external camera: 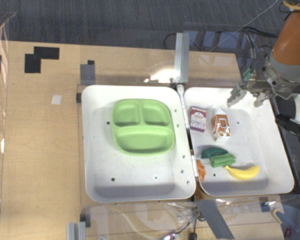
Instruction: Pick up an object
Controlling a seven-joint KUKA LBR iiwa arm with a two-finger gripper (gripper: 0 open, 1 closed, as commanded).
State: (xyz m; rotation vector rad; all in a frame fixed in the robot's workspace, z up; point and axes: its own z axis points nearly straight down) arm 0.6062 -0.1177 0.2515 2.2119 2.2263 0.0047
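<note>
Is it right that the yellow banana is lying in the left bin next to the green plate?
Not quite. The camera view shows the banana in the right bin, near the green vegetables. The green plate sits alone in the left bin.

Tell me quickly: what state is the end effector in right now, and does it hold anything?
End effector: open, holding nothing, above the back of the right bin.
</note>
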